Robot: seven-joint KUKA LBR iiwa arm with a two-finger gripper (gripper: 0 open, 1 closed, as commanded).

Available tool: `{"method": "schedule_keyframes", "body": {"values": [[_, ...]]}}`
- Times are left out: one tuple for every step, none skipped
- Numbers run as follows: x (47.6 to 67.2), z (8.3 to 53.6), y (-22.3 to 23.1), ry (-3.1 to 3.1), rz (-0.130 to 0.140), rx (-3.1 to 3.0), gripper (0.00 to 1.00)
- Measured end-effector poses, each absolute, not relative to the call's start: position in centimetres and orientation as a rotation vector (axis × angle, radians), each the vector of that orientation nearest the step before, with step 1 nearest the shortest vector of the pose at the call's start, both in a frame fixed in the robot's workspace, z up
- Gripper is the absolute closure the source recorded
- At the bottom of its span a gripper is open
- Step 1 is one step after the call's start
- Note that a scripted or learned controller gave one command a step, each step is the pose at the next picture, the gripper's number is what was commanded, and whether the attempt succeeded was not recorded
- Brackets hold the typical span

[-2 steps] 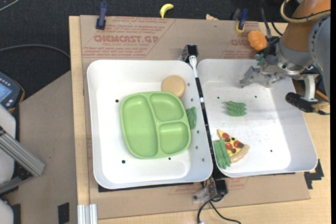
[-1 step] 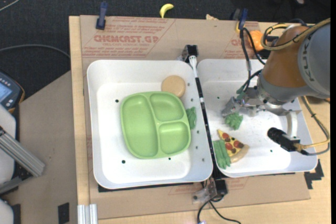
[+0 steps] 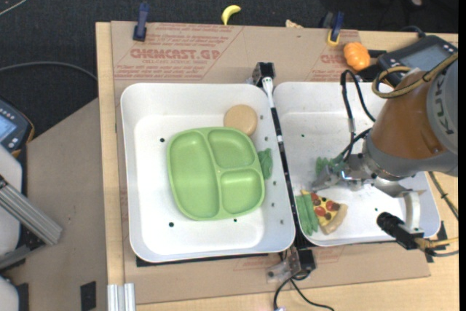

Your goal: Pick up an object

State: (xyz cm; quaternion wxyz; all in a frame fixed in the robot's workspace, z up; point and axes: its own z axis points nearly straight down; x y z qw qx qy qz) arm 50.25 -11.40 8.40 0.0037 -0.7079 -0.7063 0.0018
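A toy pizza slice (image 3: 329, 213) lies at the front of the right bin (image 3: 306, 107), close to the near wall, with a long green pod (image 3: 305, 212) just beside it on the side toward the left bin (image 3: 143, 156). Behind these, near the middle of the right bin, a small green piece (image 3: 323, 167) lies on the white floor, and the claw (image 3: 342, 171) is low over the bin right beside it, on the side toward the arm. Whether the claw is wide or narrow cannot be told, nor whether it touches the green piece. The arm (image 3: 408, 129), grey with its orange band, reaches in over the bin's right part. In the left bin a green divided plate (image 3: 215, 172) takes up the middle; a round tan disc (image 3: 241, 119) touches its far rim, and a dark green scrap (image 3: 265, 162) lies against its right side. On the bench (image 3: 182, 54) behind the right bin sits a small orange thing (image 3: 355, 54).
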Motion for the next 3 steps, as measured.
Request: {"method": "schedule_keyframes", "body": {"values": [[53.9,12.9,-16.6,-2.225,-0.002,-2.231,0.0],[49.8,8.3,-11.1,-2.22,0.002,-2.216,0.0],[54.7,8.5,-16.9,-2.223,0.0,-2.229,0.0]]}}
